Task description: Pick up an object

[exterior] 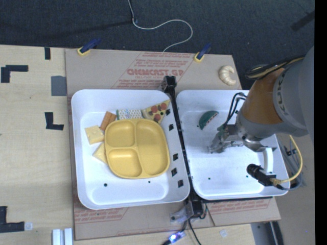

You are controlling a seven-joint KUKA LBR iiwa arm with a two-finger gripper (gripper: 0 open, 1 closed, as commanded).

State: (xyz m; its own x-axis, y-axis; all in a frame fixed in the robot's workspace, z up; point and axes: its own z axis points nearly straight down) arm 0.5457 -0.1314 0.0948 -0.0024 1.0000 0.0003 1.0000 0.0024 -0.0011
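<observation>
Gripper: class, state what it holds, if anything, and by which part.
Nothing visible is held. The gripper is low over the right bin floor, apart from the green object.

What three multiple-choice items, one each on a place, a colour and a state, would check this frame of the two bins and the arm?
1. Where does the green piece lie?
A. Left bin
B. Right bin
C. On the cardboard

2. What colour is the divided plate?
A. Yellow
B. Red
C. Blue

3. How does the plate lie?
A. Flat in the left bin
B. Leaning on a bin wall
C. Lifted by the arm

Answers: 1 B, it rests on the right bin floor, up-left of the gripper. 2 A, its three compartments are all yellow. 3 A, it sits flat in the left bin, partly over small flat pieces.
</observation>
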